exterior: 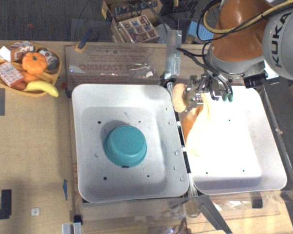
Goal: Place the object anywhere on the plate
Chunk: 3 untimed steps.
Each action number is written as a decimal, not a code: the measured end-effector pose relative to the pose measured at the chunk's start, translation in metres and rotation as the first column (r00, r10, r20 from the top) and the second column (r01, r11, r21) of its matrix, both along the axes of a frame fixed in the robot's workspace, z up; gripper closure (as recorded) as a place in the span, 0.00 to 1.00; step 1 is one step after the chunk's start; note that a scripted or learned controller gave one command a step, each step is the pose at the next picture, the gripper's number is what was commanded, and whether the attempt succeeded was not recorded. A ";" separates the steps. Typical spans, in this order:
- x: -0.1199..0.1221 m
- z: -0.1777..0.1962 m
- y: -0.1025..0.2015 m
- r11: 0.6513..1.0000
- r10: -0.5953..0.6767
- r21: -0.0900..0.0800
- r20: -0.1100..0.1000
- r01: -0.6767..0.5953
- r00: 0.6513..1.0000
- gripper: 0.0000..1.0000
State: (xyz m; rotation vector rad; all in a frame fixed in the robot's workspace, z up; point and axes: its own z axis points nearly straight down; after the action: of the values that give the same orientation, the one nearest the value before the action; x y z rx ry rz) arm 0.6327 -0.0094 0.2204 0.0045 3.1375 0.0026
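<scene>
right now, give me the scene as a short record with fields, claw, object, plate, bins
claw: over the far left corner of the right bin
object: pale oblong item beside the claw at the seam between the bins; whether it is gripped cannot be told
plate: teal round dish in the middle of the left bin, nothing on it
task state: object not yet on the plate

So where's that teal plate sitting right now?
The teal plate lies in the left white bin, a little below its middle, well to the left of the gripper, which is over the right bin's upper-left corner.
</scene>
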 end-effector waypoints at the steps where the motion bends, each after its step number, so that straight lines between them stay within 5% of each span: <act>1: -0.019 0.007 0.053 1.000 0.005 0.000 0.000 -0.005 1.000 1.00; 3: -0.034 -0.002 0.149 1.000 0.004 0.000 0.000 -0.004 1.000 1.00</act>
State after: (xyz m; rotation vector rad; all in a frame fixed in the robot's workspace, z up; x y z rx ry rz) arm 0.5987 0.1399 0.2179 -0.0017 3.1379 0.0032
